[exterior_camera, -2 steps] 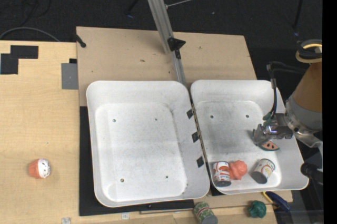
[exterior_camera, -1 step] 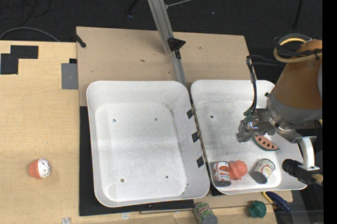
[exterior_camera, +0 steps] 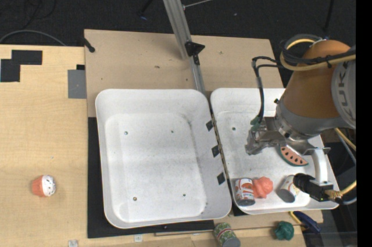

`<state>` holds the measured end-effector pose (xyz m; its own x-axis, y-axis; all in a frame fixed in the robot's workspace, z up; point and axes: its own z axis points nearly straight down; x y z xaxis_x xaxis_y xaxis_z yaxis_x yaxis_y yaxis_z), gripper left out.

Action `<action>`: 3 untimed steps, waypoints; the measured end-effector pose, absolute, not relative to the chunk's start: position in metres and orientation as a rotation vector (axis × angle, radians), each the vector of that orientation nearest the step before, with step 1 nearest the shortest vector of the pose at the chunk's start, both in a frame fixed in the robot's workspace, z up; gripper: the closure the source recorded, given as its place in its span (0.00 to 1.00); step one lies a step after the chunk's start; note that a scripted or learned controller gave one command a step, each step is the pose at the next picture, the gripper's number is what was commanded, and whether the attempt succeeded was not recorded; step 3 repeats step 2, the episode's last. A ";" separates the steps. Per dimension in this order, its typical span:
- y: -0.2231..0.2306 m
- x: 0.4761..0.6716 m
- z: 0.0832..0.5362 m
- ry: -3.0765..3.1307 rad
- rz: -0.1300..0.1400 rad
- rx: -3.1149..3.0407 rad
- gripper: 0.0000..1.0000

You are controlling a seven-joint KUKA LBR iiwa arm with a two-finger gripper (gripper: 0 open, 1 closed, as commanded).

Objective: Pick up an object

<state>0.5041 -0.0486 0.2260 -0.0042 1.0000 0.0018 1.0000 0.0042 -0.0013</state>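
My gripper (exterior_camera: 256,144) hangs low over the middle of the right bin (exterior_camera: 235,106), below the grey and orange arm. Nothing shows in its grasp. A red and white can (exterior_camera: 244,190) lies at the bin's front edge, touching a pink-red lump (exterior_camera: 263,186). Just to the gripper's right, partly under the wrist, sits a watermelon-slice toy (exterior_camera: 289,154). A small grey and white object (exterior_camera: 286,191) rests near the front right corner.
The left bin (exterior_camera: 151,158) sits beside the right one, with black clips along the shared rim. An orange and white ball (exterior_camera: 43,186) lies on the bench far left. A green object (exterior_camera: 283,230) and another can (exterior_camera: 224,234) lie in front of the bins. A metal rail (exterior_camera: 177,13) slants behind.
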 end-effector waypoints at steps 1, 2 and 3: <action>0.011 0.500 0.231 -2.225 0.000 -2.212 1.00; 0.056 0.512 0.231 -2.223 0.002 -2.215 1.00; 0.056 0.512 0.231 -2.223 0.002 -2.215 1.00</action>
